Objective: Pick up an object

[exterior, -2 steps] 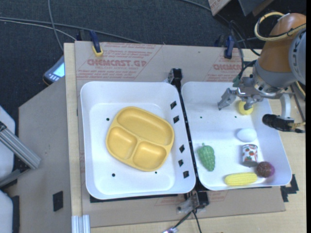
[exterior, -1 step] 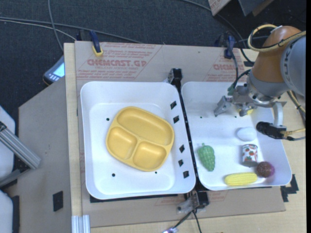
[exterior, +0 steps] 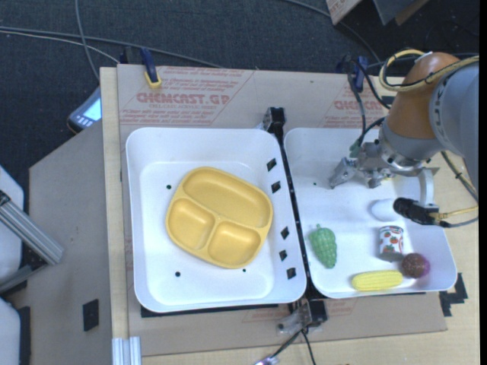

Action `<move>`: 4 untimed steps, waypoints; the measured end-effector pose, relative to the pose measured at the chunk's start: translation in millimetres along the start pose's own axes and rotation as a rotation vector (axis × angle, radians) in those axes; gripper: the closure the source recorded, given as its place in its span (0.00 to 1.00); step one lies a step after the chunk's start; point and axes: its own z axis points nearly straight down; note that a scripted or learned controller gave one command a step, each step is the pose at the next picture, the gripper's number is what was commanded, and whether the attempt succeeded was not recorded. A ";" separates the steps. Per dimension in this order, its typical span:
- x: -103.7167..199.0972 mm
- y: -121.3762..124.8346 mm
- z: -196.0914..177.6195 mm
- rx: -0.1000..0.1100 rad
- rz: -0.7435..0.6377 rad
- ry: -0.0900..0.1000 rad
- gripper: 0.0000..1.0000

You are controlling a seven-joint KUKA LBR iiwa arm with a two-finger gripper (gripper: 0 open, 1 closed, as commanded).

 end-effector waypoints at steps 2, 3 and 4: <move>7.7 8.8 -71.1 -0.011 -0.002 -0.003 1.00; 6.5 9.0 -136.5 -0.012 -0.001 -0.003 1.00; 6.6 10.1 -191.3 -0.012 -0.001 -0.003 1.00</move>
